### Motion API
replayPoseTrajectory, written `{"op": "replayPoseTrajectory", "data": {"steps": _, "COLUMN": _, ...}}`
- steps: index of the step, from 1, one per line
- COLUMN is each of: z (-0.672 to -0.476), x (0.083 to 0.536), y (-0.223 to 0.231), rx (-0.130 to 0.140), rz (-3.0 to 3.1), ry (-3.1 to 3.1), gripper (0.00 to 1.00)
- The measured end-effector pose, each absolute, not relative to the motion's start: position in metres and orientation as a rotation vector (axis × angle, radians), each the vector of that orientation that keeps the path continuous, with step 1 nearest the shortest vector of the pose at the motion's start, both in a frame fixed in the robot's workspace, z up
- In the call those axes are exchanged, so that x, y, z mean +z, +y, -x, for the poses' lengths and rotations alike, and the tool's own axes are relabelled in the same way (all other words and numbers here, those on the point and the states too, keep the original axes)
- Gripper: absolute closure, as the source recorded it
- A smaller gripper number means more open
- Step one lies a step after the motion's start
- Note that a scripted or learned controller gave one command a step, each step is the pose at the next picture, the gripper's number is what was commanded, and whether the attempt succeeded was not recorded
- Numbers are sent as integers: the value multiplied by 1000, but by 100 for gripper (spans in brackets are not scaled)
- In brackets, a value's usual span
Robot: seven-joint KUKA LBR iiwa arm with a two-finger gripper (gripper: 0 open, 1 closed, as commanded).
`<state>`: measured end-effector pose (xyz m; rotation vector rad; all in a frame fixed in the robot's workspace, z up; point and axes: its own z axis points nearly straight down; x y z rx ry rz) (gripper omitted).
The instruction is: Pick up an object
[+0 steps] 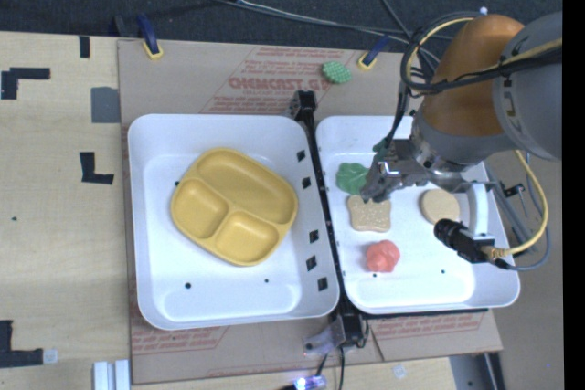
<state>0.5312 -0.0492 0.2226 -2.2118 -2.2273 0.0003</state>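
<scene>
The arm is grey with a broad, rounded orange band above the wrist. Black and yellow cables loop around it, one yellow cable ending at a black cylindrical fitting beside the wrist. The gripper is dark metal, its details perhaps too blurred to read.

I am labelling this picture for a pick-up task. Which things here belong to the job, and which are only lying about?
Belonging to the job:
- gripper
- green piece
- tan biscuit-shaped piece
- red piece
- pale round piece
- right bin

Just lying about:
- yellow divided plate in the left bin
- green object on the cardboard beyond the bins
</scene>
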Motion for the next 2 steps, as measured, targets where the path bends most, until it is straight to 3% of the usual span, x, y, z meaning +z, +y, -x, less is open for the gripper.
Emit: {"op": "replayPoseTrajectory", "data": {"steps": 2, "z": -545, "x": 239, "y": 62, "rx": 0, "rz": 2212, "ry": -2229, "gripper": 100}}
